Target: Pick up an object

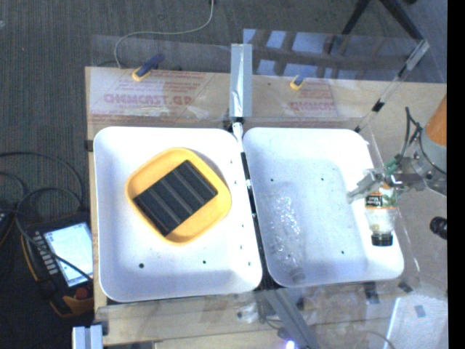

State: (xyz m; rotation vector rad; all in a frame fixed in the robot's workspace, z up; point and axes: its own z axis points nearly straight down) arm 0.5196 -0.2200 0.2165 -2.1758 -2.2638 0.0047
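A small bottle [380, 220] with a dark cap and an orange-and-white label hangs at the right edge of the right bin [320, 195], cap pointing toward the near edge of the worktop [109, 100]. Its upper end sits between the fingers [367, 185] of the gripper [383, 187], which pinch it from either side; one metal finger juts left over the bin floor. The bottle looks lifted, over the bin's right rim rather than lying on the floor.

In the same bin, a clear crumpled plastic bottle [285, 227] lies near the left wall, running toward the near edge; it is hard to make out against the white.

The left bin [116, 253] touches the right one along the middle of the worktop. In it lies a yellow rounded tray [179, 195] with a black ribbed insert, turned at an angle, toward the far side of the bin.

The arm [436, 140] enters from the right edge, its orange band visible above the wrist.
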